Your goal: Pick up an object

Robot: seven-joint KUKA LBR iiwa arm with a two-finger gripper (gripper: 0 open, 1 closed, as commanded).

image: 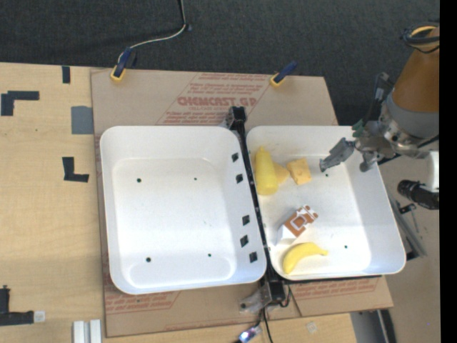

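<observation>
On a cardboard-topped bench [214,98], two white bins; in the right bin [371,213], banana [303,255], yellow block [300,171], small box [300,221]. Above its far right, gripper [350,156] spread wide, holding nothing.

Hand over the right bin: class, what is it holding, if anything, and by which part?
Nothing. The hand hangs open above the right bin, apart from the cheese wedge; nothing sits between its fingers.
</observation>
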